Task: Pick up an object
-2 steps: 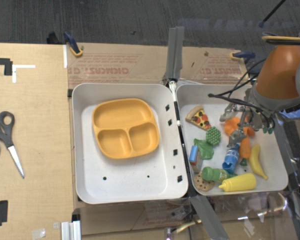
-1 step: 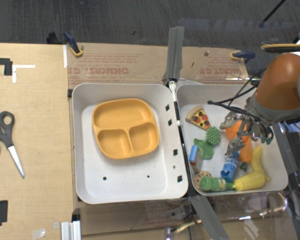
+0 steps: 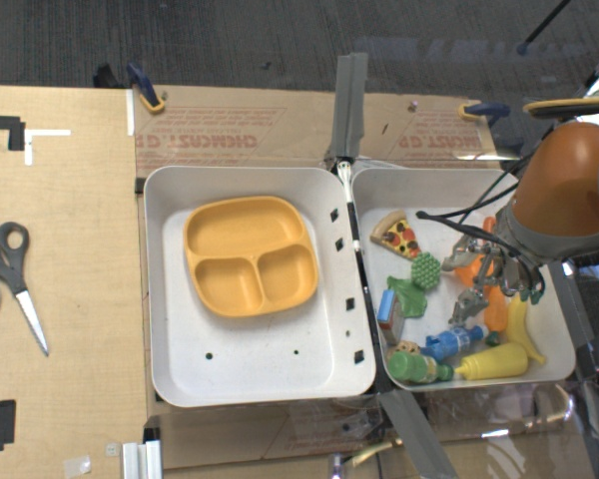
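Note:
My gripper (image 3: 476, 285) hangs low over the right bin (image 3: 371, 196), above a heap of toys on the bin's right side. Under and beside it lie an orange carrot-like toy (image 3: 495, 309) and a yellow banana (image 3: 525, 329). Just in front of it lies a blue bottle (image 3: 453, 344), with a yellow squeeze bottle (image 3: 495, 362) and a green toy (image 3: 412, 369) along the near wall. To its left sit a green spiky ball (image 3: 425, 269), a pizza slice (image 3: 395, 235), a green flat toy (image 3: 407, 297) and a small blue can (image 3: 386, 307). Nothing is seen lifted.
The left bin (image 3: 170, 367) holds a yellow divided plate (image 3: 250, 267). Scissors (image 3: 16, 279) lie on the bench at far left. Blue clamps (image 3: 146, 89) grip the cardboard behind the bins. The arm's orange band (image 3: 567, 173) overhangs the right bin's far right corner.

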